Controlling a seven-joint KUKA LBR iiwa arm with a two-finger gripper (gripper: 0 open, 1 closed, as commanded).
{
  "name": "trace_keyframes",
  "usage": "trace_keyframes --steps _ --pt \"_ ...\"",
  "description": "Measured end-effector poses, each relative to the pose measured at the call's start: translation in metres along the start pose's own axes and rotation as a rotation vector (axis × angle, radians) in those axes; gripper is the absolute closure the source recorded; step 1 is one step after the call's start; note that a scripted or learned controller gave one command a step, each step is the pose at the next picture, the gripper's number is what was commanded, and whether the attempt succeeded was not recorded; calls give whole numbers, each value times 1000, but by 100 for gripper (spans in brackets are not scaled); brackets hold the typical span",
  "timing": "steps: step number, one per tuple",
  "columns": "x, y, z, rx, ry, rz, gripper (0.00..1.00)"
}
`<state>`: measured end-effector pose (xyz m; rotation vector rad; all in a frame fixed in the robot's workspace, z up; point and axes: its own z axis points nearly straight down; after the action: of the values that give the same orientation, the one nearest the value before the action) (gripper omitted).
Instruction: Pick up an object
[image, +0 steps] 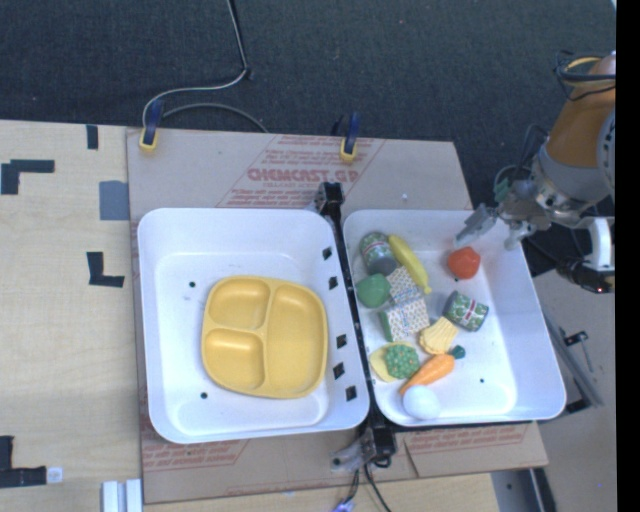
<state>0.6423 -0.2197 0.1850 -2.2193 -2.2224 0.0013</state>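
Overhead, red lettering on the brown cardboard sheet (290, 175) beneath the bins reads "CHEMCAST GP", seen upside down; smaller print around it is too fine to read. Similar red print on the cardboard's front edge, illegible.

Surroundings: two clamps with yellow tips (149, 137) pin the cardboard's far edge to the surface. A grey cable (215, 85) loops across the dark carpet behind. Black tape marks (100, 268) sit on the pale wood surface at left. A black divider (345, 300) runs between the bins.

Left bin (170, 240): one yellow three-compartment plate (265, 337), lying flat, roughly centred.

Right bin (520, 340): a cluster of toy foods toward its left half. Grey-green can (377, 250) at the far end, yellow banana (409, 262) just beside it, green round piece (373, 291) below. Two checkered pieces (405, 305) in the middle. Yellow corn-like piece (437, 335), green-labelled can (466, 311) on its side, broccoli on a yellow base (399, 359), orange carrot (432, 369), white egg (421, 402) nearest the front. Red tomato (463, 262) sits apart, toward the far right.

Gripper (492, 224) hangs over the right bin's far right corner, near the tomato but not touching. Fingers look spread, nothing between them.
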Motion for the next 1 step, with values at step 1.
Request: trace_keyframes --steps 1 --pt "54 -11 98 -3 -1 -1 0"
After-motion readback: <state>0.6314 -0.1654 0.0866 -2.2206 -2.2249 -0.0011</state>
